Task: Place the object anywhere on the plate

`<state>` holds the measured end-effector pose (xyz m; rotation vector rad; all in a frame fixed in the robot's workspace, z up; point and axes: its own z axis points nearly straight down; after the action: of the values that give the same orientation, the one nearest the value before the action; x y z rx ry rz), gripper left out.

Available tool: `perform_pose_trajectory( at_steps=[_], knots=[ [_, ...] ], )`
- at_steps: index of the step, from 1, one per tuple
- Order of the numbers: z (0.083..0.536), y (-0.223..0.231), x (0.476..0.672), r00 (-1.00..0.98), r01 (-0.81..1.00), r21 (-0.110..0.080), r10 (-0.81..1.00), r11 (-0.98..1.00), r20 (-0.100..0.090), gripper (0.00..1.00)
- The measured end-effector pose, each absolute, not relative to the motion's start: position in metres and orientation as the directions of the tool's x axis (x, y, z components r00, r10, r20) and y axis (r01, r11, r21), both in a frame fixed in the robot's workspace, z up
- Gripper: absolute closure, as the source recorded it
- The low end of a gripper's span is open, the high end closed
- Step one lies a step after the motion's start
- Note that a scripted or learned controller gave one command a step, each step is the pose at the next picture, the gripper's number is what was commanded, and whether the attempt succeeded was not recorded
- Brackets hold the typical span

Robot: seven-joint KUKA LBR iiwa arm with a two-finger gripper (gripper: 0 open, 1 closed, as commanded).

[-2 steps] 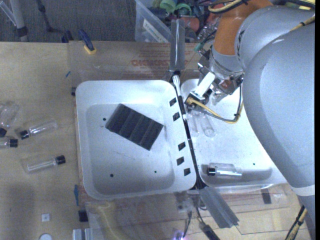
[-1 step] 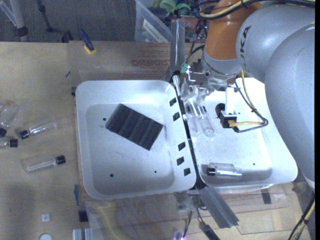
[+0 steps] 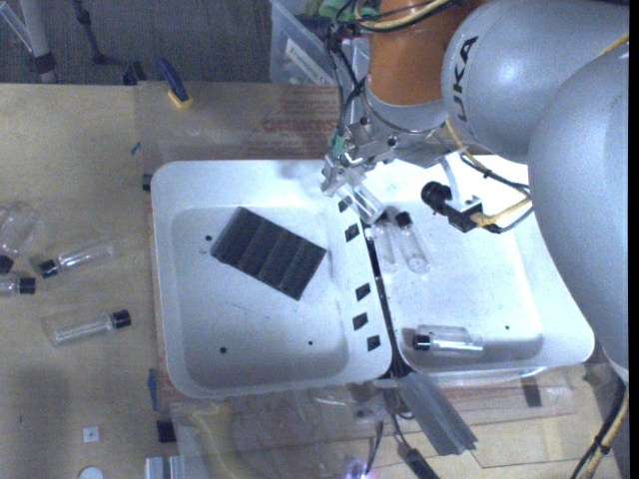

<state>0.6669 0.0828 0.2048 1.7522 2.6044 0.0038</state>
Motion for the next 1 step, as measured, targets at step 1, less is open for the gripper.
perform_pose_trajectory(
  at_steps=[1],
  knots=[
    [0.1048, 0.1518, 0.6654, -0.036, 0.999, -0.003, 0.999, 0.036, 0.000, 1.00]
  ],
)
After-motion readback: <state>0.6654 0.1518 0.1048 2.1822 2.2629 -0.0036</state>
